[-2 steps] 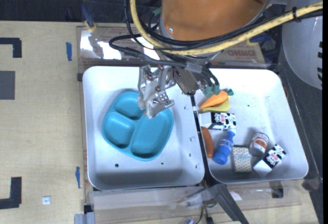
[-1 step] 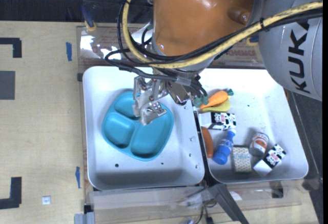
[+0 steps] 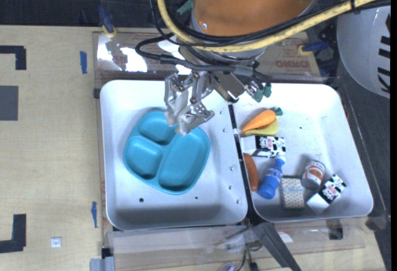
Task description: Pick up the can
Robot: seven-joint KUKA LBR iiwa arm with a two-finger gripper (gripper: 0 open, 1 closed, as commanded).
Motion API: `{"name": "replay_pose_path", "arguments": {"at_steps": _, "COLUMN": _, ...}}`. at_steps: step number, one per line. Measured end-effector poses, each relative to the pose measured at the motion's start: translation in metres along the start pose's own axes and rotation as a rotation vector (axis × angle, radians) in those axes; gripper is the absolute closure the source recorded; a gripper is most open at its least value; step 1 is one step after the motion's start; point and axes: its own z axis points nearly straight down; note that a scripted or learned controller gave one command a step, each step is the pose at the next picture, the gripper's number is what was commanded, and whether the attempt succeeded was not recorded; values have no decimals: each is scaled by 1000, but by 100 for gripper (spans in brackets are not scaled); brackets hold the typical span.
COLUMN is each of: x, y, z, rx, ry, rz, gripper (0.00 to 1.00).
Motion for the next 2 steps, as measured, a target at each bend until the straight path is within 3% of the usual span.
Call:
{"name": "replay_pose_path", "arguments": {"at_steps": 1, "x": -10, "y": -8, "z": 43, "rx": 1, "ry": 7, "rz": 390, "gripper": 100}}
{"name": "replay_pose_path", "arguments": {"at_steps": 2, "x": -10, "y": -7, "z": 0, "rx": 0, "ry": 0, "rz": 78, "gripper": 100}}
